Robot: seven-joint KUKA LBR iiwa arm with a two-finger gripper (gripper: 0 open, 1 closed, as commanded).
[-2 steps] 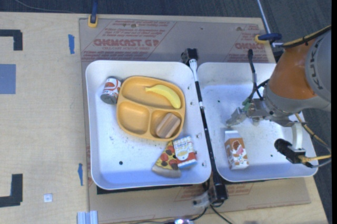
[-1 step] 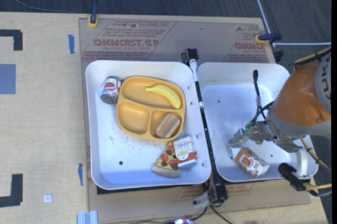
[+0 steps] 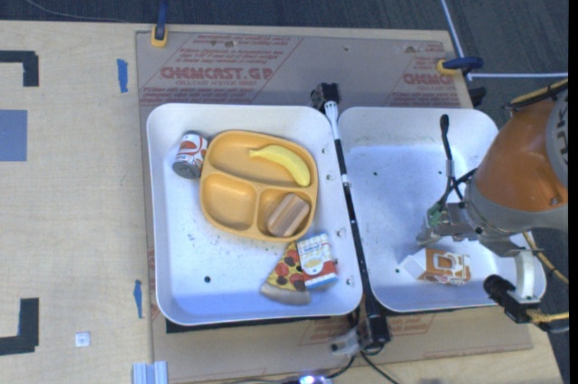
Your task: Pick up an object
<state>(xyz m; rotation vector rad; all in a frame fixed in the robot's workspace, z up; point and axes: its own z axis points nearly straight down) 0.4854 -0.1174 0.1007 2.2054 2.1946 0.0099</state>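
Camera view: arm [image 3: 524, 161] leans over the right bin [image 3: 397, 183], hand [image 3: 449, 233] above an orange-and-white packet [image 3: 442, 266], grip unclear.

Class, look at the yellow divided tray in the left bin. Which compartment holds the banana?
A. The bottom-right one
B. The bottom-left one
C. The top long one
C. The banana lies in the long top compartment of the yellow tray, above both smaller ones.

"CHEMCAST GP" printed in red, repeated, on the brown board [image 3: 217, 70] under the bins
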